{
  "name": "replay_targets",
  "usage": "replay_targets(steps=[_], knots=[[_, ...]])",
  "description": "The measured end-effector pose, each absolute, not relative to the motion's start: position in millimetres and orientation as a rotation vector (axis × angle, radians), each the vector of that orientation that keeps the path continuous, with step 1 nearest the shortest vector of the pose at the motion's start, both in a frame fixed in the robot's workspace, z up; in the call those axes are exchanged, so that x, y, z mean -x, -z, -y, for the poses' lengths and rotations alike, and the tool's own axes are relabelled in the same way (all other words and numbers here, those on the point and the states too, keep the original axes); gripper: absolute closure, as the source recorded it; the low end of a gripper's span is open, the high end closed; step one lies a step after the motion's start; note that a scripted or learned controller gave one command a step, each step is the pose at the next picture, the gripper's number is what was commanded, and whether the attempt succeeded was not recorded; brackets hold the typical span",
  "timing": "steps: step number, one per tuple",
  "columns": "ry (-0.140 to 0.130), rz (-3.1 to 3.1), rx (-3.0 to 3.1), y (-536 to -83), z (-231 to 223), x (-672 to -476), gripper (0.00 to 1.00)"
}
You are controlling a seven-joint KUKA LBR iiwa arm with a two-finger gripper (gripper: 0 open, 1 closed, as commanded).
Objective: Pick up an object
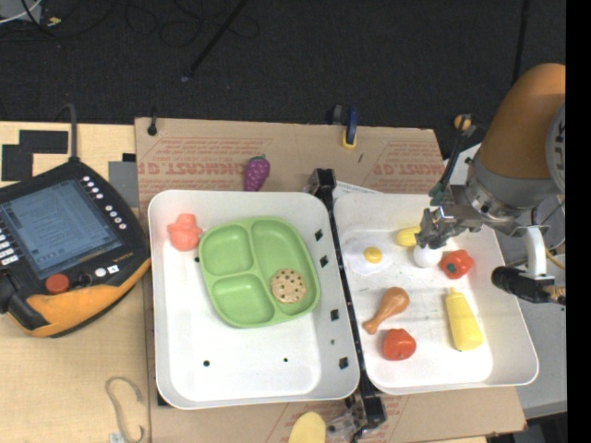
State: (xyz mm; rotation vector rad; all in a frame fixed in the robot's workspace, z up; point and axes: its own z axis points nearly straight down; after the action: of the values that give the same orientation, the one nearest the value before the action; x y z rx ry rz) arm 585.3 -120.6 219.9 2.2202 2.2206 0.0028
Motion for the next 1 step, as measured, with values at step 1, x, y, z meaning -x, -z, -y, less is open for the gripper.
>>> replay_targets(steps=[1], knots=[[0.0,-2.222,-2.223,-227.6,121.9,-585.3,1.0]])
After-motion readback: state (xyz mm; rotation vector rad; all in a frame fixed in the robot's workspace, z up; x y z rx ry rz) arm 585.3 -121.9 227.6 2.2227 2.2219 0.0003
